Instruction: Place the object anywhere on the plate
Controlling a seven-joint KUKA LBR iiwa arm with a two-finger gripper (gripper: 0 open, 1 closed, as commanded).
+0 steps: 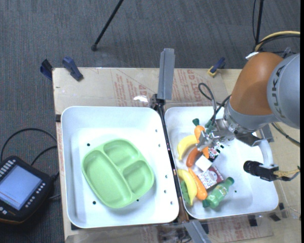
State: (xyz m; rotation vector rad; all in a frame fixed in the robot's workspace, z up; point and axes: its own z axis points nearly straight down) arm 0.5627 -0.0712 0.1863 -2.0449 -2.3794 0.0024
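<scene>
The two-finger gripper (pixel 209 145) hangs low over the left part of the right-hand shallow white bin (pixel 253 199), right among a heap of toy food, and whether it is released or clenched on anything cannot be told from this slanted view, since the wrist hardware and the clutter hide the tips. Just beneath and touching distance from it lie an orange plastic carrot with a green top (pixel 199 131), a yellow plastic banana (pixel 185 146), and a red-orange sausage-shaped piece (pixel 193 157), each with its long axis running roughly from upper right to lower left; a small white box (pixel 203 163) sits just below them. Further toward the near edge are a second yellow banana (pixel 186 185), a dark red packet (pixel 210 176) and a green plastic bottle (pixel 219 192) lying on its side. The task's object is likely one of the pieces directly under the gripper, though which one cannot be told. The light green three-compartment plate (pixel 118 173) lies well apart to the left, in the middle of the left-hand white bin (pixel 73 135), with bare floor all around it. Any carry has to rise over the raised rims where the two bins meet (pixel 165 135), then travel left; the plate's broad face gives plenty of room for a drop.
</scene>
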